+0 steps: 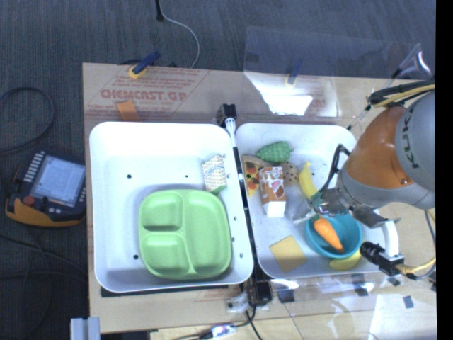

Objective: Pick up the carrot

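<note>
We see the carrot [328,234] lying in a blue bowl [348,227] near the front of the right bin [297,129], with a yellow block [287,252] just beside the bowl on its left and a banana [306,180], a small carton [272,187] and a green leafy toy [274,151] further back. The arm [386,165] hangs over the bowl's right side, and its gripper [327,202] is just behind the carrot, but we cannot tell how it is set. In the left bin [113,144] rests a green divided plate [185,232].
</note>
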`<action>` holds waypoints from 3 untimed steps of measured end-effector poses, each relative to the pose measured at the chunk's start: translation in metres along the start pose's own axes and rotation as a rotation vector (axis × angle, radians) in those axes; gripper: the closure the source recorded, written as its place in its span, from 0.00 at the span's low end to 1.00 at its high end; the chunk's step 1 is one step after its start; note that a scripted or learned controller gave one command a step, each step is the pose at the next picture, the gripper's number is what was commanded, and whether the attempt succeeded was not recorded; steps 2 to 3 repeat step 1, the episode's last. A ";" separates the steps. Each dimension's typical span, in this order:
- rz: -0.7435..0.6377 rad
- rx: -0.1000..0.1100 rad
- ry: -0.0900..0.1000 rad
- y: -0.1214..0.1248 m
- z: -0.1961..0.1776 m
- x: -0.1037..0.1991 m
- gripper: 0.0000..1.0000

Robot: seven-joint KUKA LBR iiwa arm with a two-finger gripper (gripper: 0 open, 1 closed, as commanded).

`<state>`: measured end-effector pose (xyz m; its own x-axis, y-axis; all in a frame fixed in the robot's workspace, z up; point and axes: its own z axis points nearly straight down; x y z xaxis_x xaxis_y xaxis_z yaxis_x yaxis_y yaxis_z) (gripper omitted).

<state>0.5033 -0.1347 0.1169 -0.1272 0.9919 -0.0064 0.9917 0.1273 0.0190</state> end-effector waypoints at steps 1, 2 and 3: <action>0.205 0.019 0.003 0.019 -0.067 0.066 1.00; 0.205 0.019 0.003 0.019 -0.067 0.066 1.00; 0.205 0.019 0.003 0.019 -0.067 0.066 1.00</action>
